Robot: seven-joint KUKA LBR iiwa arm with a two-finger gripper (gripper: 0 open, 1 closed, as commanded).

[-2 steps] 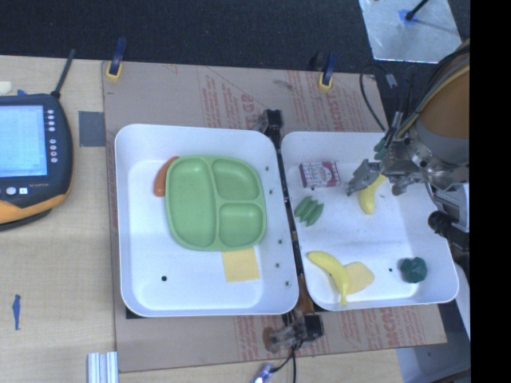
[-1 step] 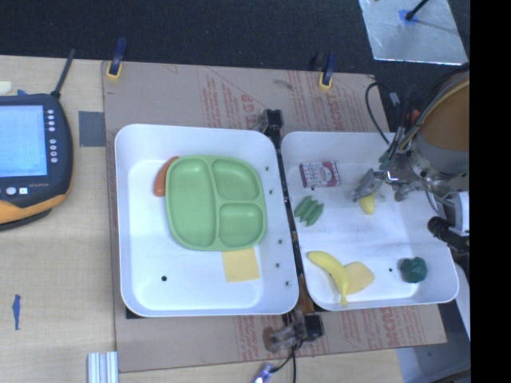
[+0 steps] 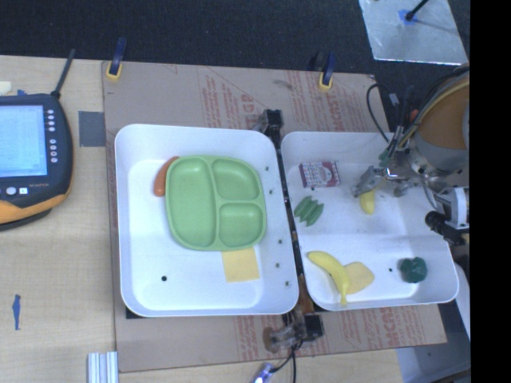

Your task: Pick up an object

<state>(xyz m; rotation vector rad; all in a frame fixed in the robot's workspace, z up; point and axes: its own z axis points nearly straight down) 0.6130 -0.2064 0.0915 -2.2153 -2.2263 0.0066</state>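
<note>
Camera view: a small yellow piece [image 3: 367,204] lies in the right bin [image 3: 383,294], directly below the hand [image 3: 375,183], touching or nearly so. Hand's spread or closure cannot be told. Packet [image 3: 318,174] lies left of it, banana [image 3: 331,271] well below.

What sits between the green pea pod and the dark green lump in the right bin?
The camera view shows a banana and a pale yellow slice between the pea pod and lump.

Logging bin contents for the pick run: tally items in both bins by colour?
Green: 3, divided plate, pod-like piece, dark round lump
Yellow: 4, square slice, banana, pale piece, small piece
Orange-red: 1, sausage-like piece
Red-white: 1, packet
Total: 9
</note>
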